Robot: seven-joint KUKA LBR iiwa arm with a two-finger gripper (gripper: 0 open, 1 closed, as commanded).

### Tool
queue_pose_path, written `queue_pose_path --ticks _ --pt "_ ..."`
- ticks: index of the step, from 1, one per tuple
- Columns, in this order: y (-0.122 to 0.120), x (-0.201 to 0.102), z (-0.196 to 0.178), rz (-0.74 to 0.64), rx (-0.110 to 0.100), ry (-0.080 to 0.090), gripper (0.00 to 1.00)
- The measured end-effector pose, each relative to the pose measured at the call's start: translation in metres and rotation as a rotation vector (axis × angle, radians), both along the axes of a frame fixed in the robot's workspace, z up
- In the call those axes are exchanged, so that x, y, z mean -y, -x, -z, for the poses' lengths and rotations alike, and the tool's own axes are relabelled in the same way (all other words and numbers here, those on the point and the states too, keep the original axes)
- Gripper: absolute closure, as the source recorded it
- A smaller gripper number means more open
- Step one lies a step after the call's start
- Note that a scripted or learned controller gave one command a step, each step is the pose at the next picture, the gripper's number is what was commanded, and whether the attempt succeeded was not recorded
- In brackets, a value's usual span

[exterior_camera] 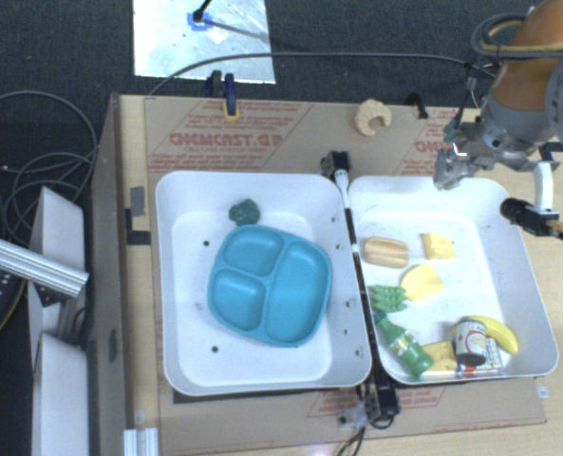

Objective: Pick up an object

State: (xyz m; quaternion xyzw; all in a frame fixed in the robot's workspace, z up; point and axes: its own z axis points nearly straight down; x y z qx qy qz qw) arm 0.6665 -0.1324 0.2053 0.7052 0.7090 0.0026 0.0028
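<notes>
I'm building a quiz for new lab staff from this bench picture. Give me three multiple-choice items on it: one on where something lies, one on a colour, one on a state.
1. Where does the divided plate lie?
A. In the left bin
B. In the right bin
C. On the cardboard behind the bins

2. What colour is the divided plate?
A. Red
B. Blue
C. Yellow

3. Where is the gripper relative to the toy food in the right bin?
A. Pressed onto the banana
B. Down among the green pieces
C. Up by the bin's far rim, apart from all of it

Answers:
1. A, since the plate sits in the left bin beside a small dark green piece.
2. B, its whole surface is light blue.
3. C, the gripper hangs at the far edge, well away from the banana and the bread roll.
</notes>
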Motion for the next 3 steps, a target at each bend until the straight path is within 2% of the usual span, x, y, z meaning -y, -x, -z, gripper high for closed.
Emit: queue_pose_path --ticks 1,2,3 --pt "0.001 0.001 0.002 0.001 -0.004 0.001 0.00" --pt "0.031 0.047 0.069 0.004 -0.009 0.001 0.00" --pt "0.039 0.031 0.122 0.002 -0.008 -0.001 0.00"
